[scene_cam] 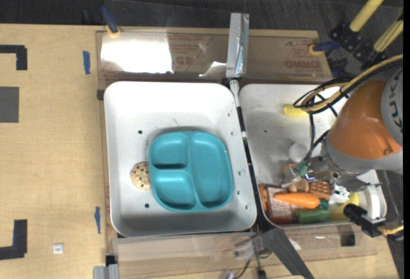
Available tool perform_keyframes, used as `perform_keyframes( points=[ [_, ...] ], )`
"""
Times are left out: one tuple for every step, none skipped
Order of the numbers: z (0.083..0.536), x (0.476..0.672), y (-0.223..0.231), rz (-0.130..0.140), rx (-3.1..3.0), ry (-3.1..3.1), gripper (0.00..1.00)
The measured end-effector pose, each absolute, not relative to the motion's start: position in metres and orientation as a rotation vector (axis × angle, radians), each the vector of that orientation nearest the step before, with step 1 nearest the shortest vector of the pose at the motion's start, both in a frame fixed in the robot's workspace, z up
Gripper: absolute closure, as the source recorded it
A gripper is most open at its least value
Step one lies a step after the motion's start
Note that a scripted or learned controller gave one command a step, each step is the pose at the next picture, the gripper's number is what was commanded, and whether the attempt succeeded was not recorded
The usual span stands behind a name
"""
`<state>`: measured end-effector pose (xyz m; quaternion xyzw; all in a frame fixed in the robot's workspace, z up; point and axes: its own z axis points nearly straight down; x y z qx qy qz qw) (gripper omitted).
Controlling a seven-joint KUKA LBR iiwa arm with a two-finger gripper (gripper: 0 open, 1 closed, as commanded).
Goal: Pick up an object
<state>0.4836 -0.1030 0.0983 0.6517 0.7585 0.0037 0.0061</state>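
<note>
Gripper (312, 176) low in the right bin (269, 111) — just above the carrot (301, 200).

Teal divided tray (190, 170) in left bin (122, 111), cookie (140, 175) beside it

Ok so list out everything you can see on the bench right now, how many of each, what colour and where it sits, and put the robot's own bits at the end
white bins: two, white, side by side on the bench
divided tray: one, teal, in the left bin, near its middle
cookie: one, tan and speckled, in the left bin, touching the tray's left edge
banana: one, yellow, in the right bin, toward its far side
carrot: one, orange, in the right bin, near corner, lying on a packet
packet: one, red-brown, right bin, along the near wall
green item: one, green, right bin, beside the carrot; too small to identify
arm: one, grey with orange band, over the right bin
tool: one, dark, low over the clutter in the right bin
</note>
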Motion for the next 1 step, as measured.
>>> perform_keyframes(
  points=[
    [0.1865, 0.4812, -0.0857, 0.006, 2.034, 2.389, 1.0]
  ],
)
